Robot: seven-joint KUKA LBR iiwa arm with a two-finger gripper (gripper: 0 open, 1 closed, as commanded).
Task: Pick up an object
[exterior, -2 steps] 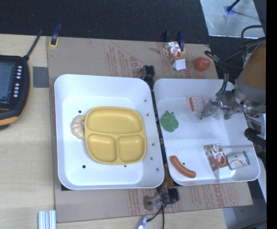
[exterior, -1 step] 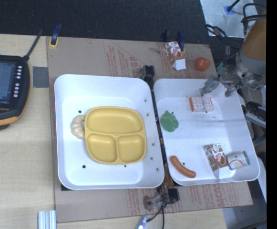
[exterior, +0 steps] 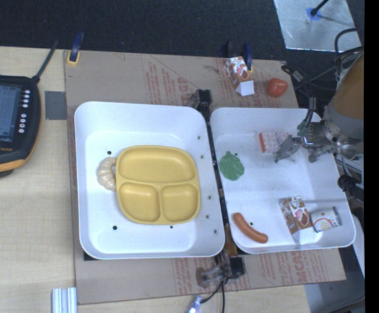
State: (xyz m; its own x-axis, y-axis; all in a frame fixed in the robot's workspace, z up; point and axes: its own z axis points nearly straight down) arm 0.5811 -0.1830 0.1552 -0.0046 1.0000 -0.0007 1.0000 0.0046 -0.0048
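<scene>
left bin: smooth white plastic, faint sheen
right bin: the same smooth white plastic
yellow tray: matt yellow plastic, three moulded compartments, softly rounded edges
green piece: dull green, looks like soft plastic or rubber
sausage: glossy orange-red plastic, smooth
cartons: printed card or paper, slight shine on the faces
small carton: printed card, matt
red ball: smooth red surface, a little glossy
sheet under the bins: brown cardboard, matt, printed with faded red lettering
worktop: pale wood-look surface, matt, fine grain
gripper: grey metal, dull finish
pendant: black and orange plastic, glossy dark screen
</scene>
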